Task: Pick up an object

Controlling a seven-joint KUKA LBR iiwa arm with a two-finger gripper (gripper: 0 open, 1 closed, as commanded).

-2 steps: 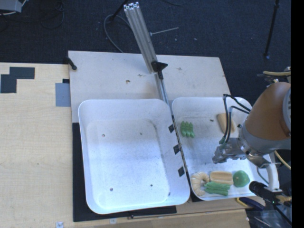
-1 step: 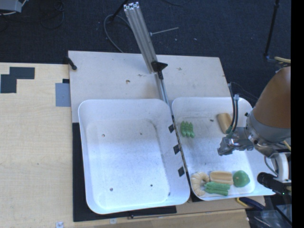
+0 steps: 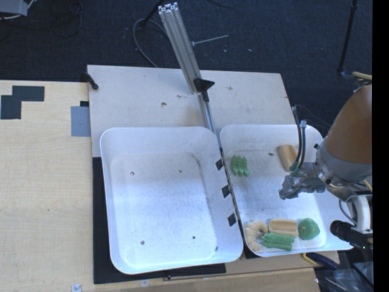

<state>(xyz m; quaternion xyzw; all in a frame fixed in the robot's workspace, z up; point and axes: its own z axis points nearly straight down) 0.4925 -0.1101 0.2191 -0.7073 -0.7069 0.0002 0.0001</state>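
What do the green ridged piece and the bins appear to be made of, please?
Green ridged piece: likely moulded plastic or rubber, matte, uniform colour with soft rounded ridges. Left bin and right bin: probably thin white plastic, smooth with a faint sheen, rounded formed corners.

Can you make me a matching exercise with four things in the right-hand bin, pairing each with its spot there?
Things:
1. ridged green piece
2. tan cylinder
3. round green ball
4. gripper

Places:
A. near corner, by the right rim
B. above the bin's middle
C. by the left wall, far half
D. far side, just behind the gripper

Pairs: 1-C, 2-D, 3-A, 4-B
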